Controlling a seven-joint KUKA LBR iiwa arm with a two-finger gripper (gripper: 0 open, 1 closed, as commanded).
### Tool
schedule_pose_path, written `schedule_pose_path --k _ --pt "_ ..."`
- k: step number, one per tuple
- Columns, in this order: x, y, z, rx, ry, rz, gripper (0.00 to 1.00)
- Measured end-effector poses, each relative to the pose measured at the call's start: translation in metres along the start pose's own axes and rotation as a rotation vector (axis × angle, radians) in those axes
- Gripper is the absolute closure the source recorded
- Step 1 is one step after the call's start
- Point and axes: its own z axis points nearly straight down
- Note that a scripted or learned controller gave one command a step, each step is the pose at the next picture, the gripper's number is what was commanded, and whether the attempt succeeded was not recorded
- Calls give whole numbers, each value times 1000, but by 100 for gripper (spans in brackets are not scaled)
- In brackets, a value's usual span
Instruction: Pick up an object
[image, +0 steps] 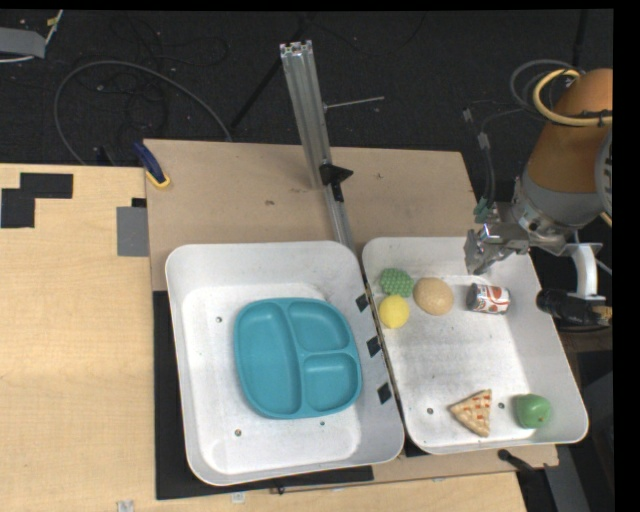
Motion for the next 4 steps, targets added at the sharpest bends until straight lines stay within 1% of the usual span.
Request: schedule_pose_path --k 1,2,3,4 --pt "0 0 -1 5 1 -2 100" --pt "48 -1 -9 7 3 -3 100" --pt "109 6 -3 8 3 -4 100" --pt "165 5 -11 6 3 -5 100"
